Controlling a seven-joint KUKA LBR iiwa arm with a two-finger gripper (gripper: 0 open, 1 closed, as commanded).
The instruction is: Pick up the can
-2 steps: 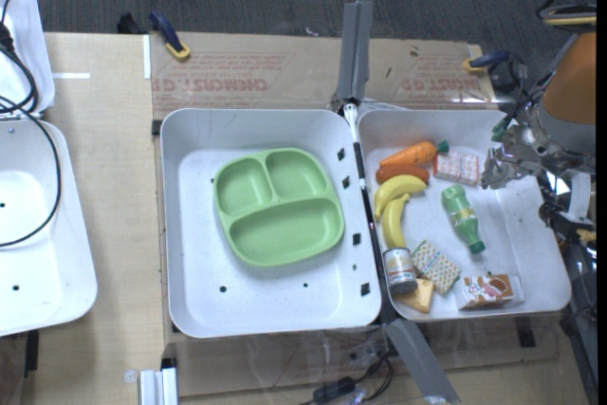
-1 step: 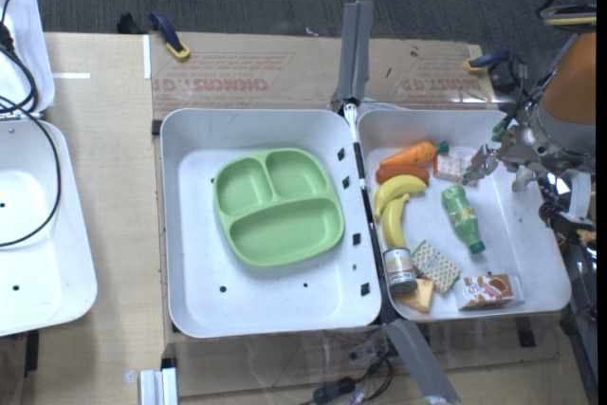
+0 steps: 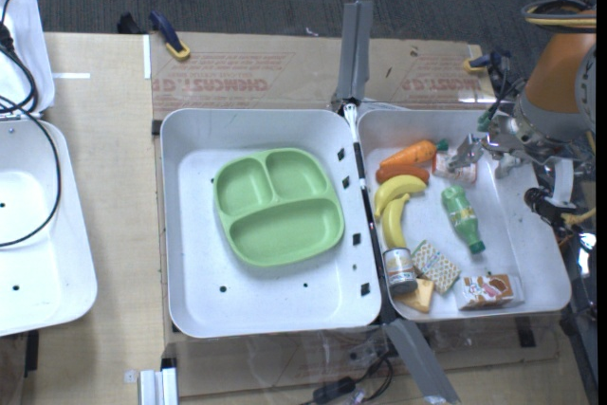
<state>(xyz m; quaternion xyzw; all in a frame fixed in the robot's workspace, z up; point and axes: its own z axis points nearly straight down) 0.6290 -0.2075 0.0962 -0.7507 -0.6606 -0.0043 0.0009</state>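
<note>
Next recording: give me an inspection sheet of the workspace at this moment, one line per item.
Surface: two white bins side by side on a wooden bench.
Job's things: can at the right bin's front left corner, untouched.
Clutter: carrot, banana, green bottle, carton in the right bin; green plate in the left bin.
Grippers: gripper over the right bin's rear, far from the can.
Cables: black cable at left.
Surroundings: dark carpet behind the bench.

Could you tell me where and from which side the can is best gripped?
Probably from straight above, fingers across the round body of the can. It stands near the right bin's left wall, with the banana and a patterned packet crowding it.
</note>
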